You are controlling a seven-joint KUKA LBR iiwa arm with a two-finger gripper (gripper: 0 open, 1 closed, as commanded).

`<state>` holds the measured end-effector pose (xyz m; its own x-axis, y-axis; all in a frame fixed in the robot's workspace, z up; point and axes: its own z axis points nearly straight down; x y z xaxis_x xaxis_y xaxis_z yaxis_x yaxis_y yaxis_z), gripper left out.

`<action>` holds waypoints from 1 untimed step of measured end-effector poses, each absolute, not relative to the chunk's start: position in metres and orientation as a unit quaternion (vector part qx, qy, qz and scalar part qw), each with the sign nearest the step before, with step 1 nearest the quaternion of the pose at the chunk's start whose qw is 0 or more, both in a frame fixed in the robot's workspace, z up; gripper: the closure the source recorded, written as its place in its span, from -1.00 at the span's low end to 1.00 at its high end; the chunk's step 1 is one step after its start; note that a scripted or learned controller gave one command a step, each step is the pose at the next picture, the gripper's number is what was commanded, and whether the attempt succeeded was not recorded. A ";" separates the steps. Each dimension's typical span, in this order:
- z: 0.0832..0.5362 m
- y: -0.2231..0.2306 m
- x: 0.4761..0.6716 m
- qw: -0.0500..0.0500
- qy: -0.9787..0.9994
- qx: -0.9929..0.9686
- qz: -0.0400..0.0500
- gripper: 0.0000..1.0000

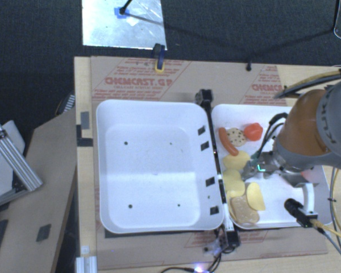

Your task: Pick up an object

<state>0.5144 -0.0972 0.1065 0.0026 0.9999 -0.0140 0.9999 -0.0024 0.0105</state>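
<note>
Bins stand side by side on the bench point(84, 181) in your overhead camera, both resting on a brown cardboard sheet point(176, 75) printed with red lettering. The left bin point(153, 169) takes up the middle of the frame. The right bin point(273, 111) carries the loose things you could pick from.

Along its left side, starting at the far end, lie a red round piece point(253, 131) and a speckled tan cookie point(235, 135) just beside it. An orange-red sausage point(228, 141) lies at a slant against the cookie. Nearer to you come the upper pale yellow piece point(235, 161) and the lower pale yellow piece point(233, 182), close together. After them a yellow oval slice point(255, 196) lies partly over a tan disc point(242, 214) in the near left corner.

The arm point(307, 129), grey with its orange band, reaches in from the right. The pincer point(252, 169) is low in the right bin, just beside the two pale yellow pieces, with a small green light glowing on it. You cannot tell whether it is open or closed, nor whether it touches either piece.

Beyond the bench a silvery sheet point(122, 13) lies on the dark floor, and a yellow clamp point(158, 61) sits at the far edge of the cardboard.
</note>
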 end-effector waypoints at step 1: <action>0.085 -0.096 0.518 0.002 0.706 0.708 0.000 -1.00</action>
